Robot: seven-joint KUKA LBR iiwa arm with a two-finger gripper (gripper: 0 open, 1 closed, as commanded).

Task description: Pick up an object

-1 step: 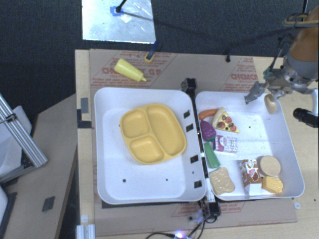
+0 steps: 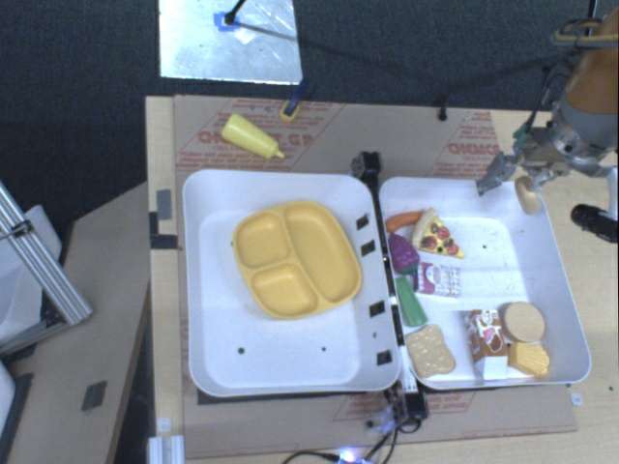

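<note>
My gripper (image 2: pixel 510 186) hangs over the far right corner of the right bin (image 2: pixel 556 259), fingers spread open and nothing between them. Toy food lies in that bin. A pizza slice (image 2: pixel 440 235) and an orange carrot-like piece (image 2: pixel 404 222) lie nearest, to the gripper's left and a little closer to the camera. Further along the left wall are a purple piece (image 2: pixel 401 252), a pink and white carton (image 2: pixel 438 279) and a green piece (image 2: pixel 410 304). At the near end lie a cracker (image 2: pixel 430 349), a brown packet (image 2: pixel 481 332), a round bun (image 2: pixel 523 322) and a cheese wedge (image 2: pixel 530 359).
The left bin (image 2: pixel 208 288) holds a yellow divided plate (image 2: pixel 295 257). A yellow mustard bottle (image 2: pixel 251 135) lies on the cardboard behind the bins. A shiny metal sheet (image 2: pixel 230 27) sits further back. A black divider (image 2: pixel 382 259) runs between the bins.
</note>
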